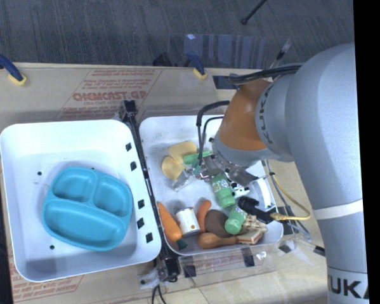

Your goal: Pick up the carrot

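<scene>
Orange tapered carrot point(169, 223) lying along right white bin's point(152, 134) left wall, long axis running near-to-far, beside toy foods, blue sectioned tray point(87, 207) in left white bin point(24, 141), jaws' state cannot be told.

Broad, smooth grey arm point(323, 141) with rounded casings and an orange band point(242, 123) above the wrist. White "KUKA" lettering low on the base. Thin black cables looping beside the wrist.

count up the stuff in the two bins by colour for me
Blue: 1, the divided tray
Orange: 3, the carrot and two other orange pieces
Green: 2, bottles
Yellow: 1
Brown: 1
Total: 8 clearly countable; small clutter unclear.
</scene>
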Action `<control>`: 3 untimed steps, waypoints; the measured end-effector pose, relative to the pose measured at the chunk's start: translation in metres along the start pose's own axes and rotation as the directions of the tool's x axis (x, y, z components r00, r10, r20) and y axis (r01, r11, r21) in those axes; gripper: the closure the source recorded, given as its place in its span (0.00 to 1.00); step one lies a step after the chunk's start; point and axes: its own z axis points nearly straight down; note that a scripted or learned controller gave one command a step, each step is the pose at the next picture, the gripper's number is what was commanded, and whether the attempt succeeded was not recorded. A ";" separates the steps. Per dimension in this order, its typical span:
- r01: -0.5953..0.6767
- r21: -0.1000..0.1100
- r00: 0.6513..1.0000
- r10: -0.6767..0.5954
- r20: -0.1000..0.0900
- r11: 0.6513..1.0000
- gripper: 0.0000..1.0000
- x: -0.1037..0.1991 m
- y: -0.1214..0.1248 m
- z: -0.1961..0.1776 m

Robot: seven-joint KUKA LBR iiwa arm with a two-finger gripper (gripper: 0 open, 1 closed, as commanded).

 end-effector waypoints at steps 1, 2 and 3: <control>-0.103 -0.019 0.995 0.103 0.003 0.995 0.00 0.028 0.103 -0.108; -0.035 0.006 0.999 0.035 -0.001 0.999 0.00 -0.005 0.091 -0.001; -0.023 -0.001 1.000 0.023 0.002 1.000 1.00 -0.004 0.095 -0.018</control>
